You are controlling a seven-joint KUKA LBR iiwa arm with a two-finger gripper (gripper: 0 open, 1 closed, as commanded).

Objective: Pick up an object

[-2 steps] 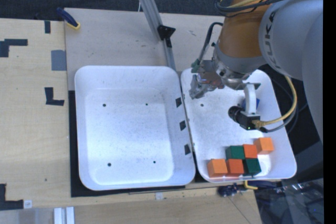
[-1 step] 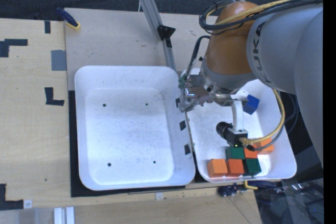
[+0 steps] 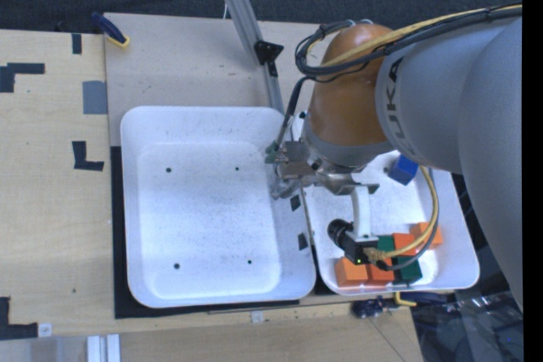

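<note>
The gripper [image 3: 286, 172] hangs over the wall shared by the 2 bins; whether it is spread or closed I cannot tell. The pickable things lie in the right bin [image 3: 465, 265]: orange blocks [image 3: 349, 270] and a green block [image 3: 411, 272] toward the view's lower right of the gripper, and a blue block [image 3: 402, 170] directly to its right.

Arm over right bin [image 3: 459, 264]; gripper [image 3: 284, 174] at the rim shared with left bin [image 3: 204, 208]. Right bin holds orange blocks [image 3: 349, 271], green block [image 3: 409, 272], blue block [image 3: 402, 171].
</note>
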